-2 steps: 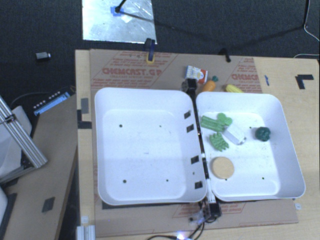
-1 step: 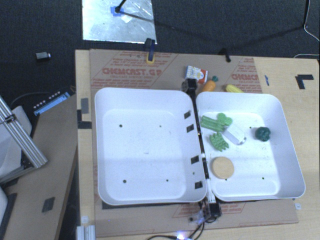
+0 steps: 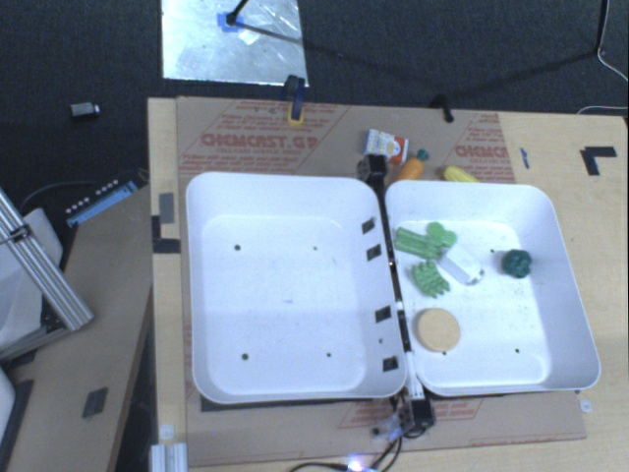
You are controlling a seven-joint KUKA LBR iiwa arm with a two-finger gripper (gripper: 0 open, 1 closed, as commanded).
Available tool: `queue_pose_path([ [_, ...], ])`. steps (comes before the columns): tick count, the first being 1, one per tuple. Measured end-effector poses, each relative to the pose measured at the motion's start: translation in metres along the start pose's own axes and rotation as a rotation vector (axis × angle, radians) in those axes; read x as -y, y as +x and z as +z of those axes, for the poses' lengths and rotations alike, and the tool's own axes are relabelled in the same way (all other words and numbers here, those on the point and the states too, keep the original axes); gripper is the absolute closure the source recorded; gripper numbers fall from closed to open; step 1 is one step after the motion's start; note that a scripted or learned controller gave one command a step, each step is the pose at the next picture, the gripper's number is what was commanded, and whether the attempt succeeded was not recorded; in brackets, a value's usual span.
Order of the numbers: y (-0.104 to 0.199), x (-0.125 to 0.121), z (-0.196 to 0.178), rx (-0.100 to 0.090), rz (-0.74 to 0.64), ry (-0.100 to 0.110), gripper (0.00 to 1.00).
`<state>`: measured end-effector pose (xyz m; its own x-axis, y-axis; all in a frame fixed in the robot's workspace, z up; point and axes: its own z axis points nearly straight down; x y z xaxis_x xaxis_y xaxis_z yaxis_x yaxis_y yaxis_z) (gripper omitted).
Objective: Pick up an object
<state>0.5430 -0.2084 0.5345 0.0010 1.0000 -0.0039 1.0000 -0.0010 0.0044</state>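
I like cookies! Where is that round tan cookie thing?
The round tan disc lies in the right bin, near its front-left corner, just below the green ridged piece and close to the divider between the bins.

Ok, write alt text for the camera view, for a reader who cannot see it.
Seen from above, two shallow white bins sit side by side on a bench. The right bin holds two green toys, a white piece, a dark green ball and a tan disc; the left bin adjoins it.

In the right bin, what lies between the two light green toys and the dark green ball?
In the camera view, a small white block lies between the light green toys and the dark green ball.
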Motion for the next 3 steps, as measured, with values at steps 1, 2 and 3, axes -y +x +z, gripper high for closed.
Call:
queue_pose_path([
  [1,0.043,0.041,0.152,-0.01,-0.004,0.018,1.0],
  [2,0.059,-0.016,0.121,-0.002,-0.008,-0.003,1.0],
  [3,0.055,0.043,0.157,-0.005,-0.001,0.007,1.0],
])
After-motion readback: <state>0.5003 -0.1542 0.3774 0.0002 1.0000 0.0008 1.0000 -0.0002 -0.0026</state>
